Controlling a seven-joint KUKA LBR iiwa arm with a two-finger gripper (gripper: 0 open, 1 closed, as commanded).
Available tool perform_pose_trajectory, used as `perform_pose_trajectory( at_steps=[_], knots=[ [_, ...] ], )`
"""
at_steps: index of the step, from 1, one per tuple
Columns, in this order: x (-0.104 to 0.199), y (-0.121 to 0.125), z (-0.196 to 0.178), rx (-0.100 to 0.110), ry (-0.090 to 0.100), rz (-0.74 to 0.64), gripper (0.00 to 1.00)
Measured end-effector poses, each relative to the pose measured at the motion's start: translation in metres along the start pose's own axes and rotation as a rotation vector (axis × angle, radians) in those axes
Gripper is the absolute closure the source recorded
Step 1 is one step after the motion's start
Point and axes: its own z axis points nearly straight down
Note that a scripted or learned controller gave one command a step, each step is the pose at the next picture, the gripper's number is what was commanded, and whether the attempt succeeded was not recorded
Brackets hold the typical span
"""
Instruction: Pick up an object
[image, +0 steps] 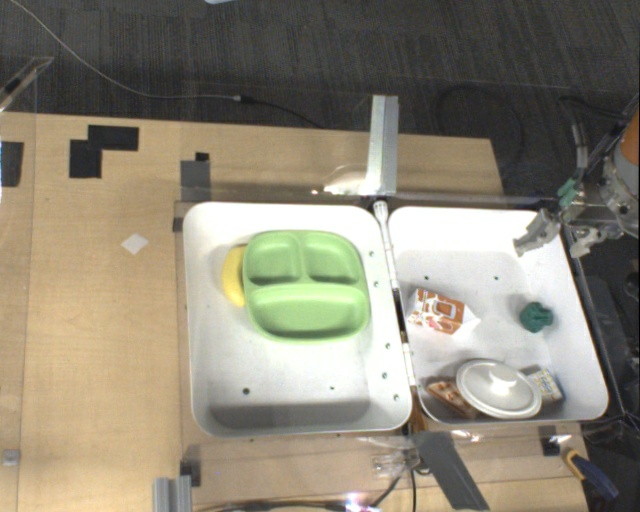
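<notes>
- Fingers of the gripper (545, 228) are too small and blurred to tell whether spread or pressed; it hangs over the right bin's (480, 238) far right corner, nothing between them.
- That bin holds a crinkled snack packet (437, 312), a small dark-green lump (536, 317), and a round white lid (498, 389) at its near edge.
- Left bin (215, 350) holds a smooth green divided plate (303, 283) overlapping a yellow piece (233, 276).

Arm enters at upper right of frame, mostly cut off by edge. Gripper (545, 228) points left and slightly down, grey finger tip visible, nothing seen between fingers.
</notes>
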Motion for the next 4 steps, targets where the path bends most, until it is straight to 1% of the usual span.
perform_pose_trajectory(
  at_steps=[1, 2, 3, 4],
  knots=[
    [-0.033, 0.042, -0.023, -0.002, -0.001, 0.093, 0.00],
    [0.005, -0.018, 0.086, 0.001, 0.001, 0.017, 0.00],
    [-0.025, -0.027, 0.165, -0.002, 0.001, 0.112, 0.00],
    [-0.005, -0.034, 0.112, -0.003, 0.000, -0.112, 0.00]
  ],
)
